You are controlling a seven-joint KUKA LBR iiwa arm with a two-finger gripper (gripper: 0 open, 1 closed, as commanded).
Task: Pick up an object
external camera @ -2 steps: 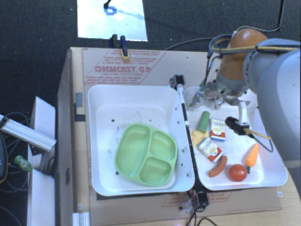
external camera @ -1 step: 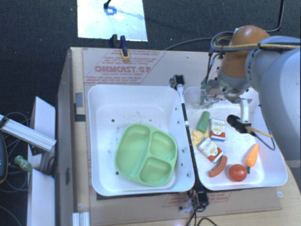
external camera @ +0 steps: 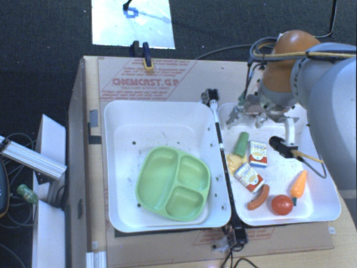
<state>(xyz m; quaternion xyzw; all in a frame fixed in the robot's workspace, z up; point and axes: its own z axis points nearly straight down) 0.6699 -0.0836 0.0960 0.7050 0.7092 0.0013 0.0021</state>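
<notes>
Over the twelve o'clock end of the right bin, the gripper hangs with nothing visibly in it; spread or closed, I cannot tell. The green cylinder, sausage, tomato and carrot lie toward six o'clock, so the pick looks yet to be made.

Grey arm w/ orange band — silver end effector, grey cables nr wrist.

Wht bins glossy smooth plastic, grn tray matt plastic, tomato shiny, bench brown paper.
</notes>
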